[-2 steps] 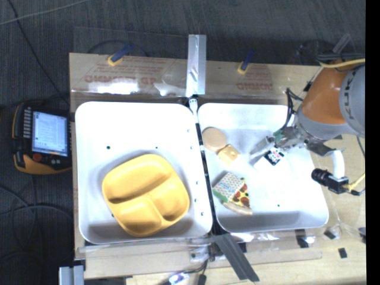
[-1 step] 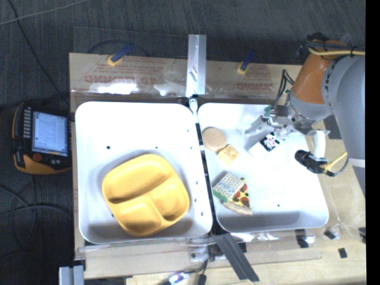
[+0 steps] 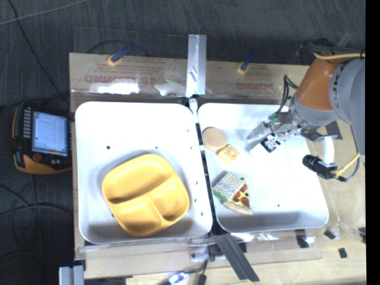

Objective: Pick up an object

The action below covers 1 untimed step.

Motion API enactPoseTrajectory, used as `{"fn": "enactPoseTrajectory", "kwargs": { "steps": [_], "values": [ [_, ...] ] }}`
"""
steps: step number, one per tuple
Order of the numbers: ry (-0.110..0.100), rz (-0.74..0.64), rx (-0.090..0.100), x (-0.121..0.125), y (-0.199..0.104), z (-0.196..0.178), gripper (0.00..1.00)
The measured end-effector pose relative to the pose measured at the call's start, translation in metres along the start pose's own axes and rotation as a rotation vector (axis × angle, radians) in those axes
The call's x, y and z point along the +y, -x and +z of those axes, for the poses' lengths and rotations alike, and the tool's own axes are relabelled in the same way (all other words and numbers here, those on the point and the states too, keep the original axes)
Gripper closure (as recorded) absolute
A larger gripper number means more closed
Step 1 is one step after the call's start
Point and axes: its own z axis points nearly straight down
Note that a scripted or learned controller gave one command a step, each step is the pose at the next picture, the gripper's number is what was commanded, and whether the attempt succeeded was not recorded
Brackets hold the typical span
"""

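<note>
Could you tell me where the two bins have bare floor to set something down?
Left bin: bare along the far wall and left side, around the yellow divided tray. Right bin: bare in the near right, right of the pizza slice and below the gripper. It is crowded by the divider, where the round piece and pale chunk lie.

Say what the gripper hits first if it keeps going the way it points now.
Likely the round tan piece in the right bin: the gripper points toward the divider, and that piece lies nearest in line. Its height above the floor is unclear.
</note>
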Motion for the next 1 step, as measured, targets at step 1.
{"fn": "enactPoseTrajectory", "kwargs": {
  "steps": [1],
  "values": [
    [-0.007, 0.335, 0.009, 0.0191, 0.0092, 0.0012, 0.0]
  ]
}}
